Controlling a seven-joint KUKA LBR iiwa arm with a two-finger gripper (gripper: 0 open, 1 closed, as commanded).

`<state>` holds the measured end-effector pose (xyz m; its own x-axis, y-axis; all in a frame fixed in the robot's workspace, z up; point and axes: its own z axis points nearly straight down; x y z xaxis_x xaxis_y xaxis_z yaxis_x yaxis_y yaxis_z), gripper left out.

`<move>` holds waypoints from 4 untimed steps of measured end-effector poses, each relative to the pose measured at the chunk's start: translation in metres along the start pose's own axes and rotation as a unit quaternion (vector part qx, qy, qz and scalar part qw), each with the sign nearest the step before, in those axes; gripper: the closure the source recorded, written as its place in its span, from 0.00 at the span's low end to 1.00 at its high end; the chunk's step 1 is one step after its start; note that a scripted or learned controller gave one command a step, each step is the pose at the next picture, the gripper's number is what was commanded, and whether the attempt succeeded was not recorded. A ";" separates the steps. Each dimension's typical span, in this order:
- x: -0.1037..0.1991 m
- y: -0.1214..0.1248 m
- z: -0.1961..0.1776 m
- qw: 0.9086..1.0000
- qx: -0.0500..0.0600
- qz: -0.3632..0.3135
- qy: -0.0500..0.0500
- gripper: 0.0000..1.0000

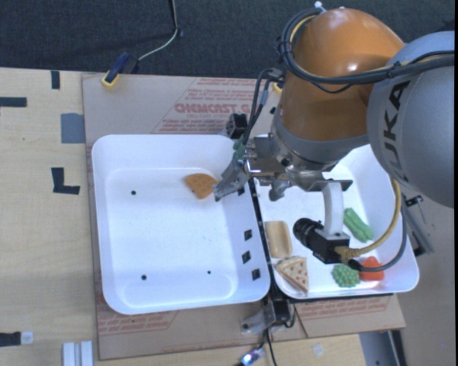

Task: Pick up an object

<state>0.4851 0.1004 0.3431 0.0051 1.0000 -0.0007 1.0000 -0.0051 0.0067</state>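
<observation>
Toast-coloured and flat, the brown piece [201, 184] lies in the left bin [114, 204], near that bin's far right corner and close to the divide with the right bin [397, 280]. It looks like the nearest candidate for the pick. The end effector [230, 183] hangs just right of the brown piece, almost over the shared rims; its dark fingers blur into shadow, so I cannot tell whether they are spread or closed, and nothing is visibly caught between them.

Judging from this, the step in hand is the approach to a grasp. To do it well, the end effector should centre over the brown piece rather than over its right edge, since a thin flat thing slips out if only its rim is pinched. The bin wall just right of the brown piece is the main hazard: a finger coming down there could land on the rim instead of the bin floor. Descending straight and low should help.

Farther right of the brown piece, the right bin holds a bread slice [278, 239], a sandwich wedge [295, 273], a green item [357, 224], a broccoli-like piece [345, 275] and a red item [372, 269].
</observation>
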 end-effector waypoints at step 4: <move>0.040 -0.001 -0.034 1.000 0.004 -0.004 0.000 1.00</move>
<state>0.4838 0.1408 0.3773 -0.0023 1.0000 -0.0006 1.0000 0.0023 -0.0006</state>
